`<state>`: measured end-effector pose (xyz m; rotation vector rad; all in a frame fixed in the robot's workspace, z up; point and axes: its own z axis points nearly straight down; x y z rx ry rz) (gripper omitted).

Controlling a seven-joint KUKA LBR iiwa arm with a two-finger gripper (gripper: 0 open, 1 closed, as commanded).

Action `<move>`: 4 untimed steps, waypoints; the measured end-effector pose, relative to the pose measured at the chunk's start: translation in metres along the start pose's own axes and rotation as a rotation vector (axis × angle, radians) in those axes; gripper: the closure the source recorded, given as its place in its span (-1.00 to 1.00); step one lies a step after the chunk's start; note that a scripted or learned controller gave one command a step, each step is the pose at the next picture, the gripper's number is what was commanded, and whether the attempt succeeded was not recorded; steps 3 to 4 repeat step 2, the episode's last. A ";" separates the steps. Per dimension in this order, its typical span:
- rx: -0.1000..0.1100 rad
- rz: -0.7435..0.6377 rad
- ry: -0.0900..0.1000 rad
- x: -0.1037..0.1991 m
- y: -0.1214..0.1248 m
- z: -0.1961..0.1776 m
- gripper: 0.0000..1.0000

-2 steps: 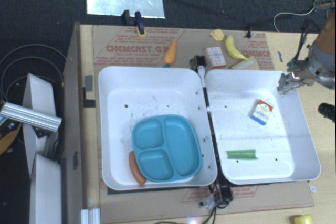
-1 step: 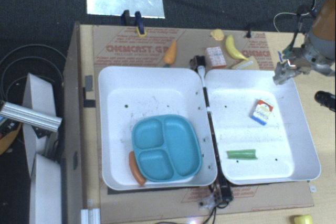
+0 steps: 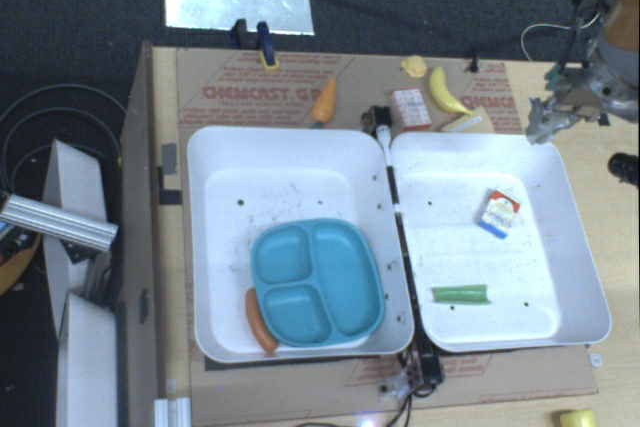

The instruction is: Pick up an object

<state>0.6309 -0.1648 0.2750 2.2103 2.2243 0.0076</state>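
Observation:
The right bin (image 3: 565, 225) holds a small white, blue and red box (image 3: 498, 212) near its middle and a flat green piece (image 3: 460, 294) toward its front. In the left bin (image 3: 215, 205) lie a blue divided plate (image 3: 315, 281) and an orange sausage (image 3: 260, 319) at the plate's front left edge. My gripper (image 3: 542, 127) hangs at the far right, over the back right corner of the right bin, above and to the right of the small box. Nothing shows between its fingers.
Behind the bins, on the cardboard (image 3: 260, 85), lie a carrot (image 3: 324, 101), a small pink box (image 3: 410, 108), a banana (image 3: 444, 93) and a yellow piece (image 3: 413, 66). A blue clamp (image 3: 262, 39) sits at the bench's back edge. Cables hang near the arm (image 3: 610, 65).

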 end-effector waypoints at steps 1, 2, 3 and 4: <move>0.003 0.002 -0.002 -0.013 0.038 0.014 1.00; 0.003 0.001 -0.002 0.002 0.038 0.004 1.00; 0.003 0.001 -0.002 0.002 0.038 0.004 1.00; 0.003 0.001 -0.002 0.002 0.038 0.004 1.00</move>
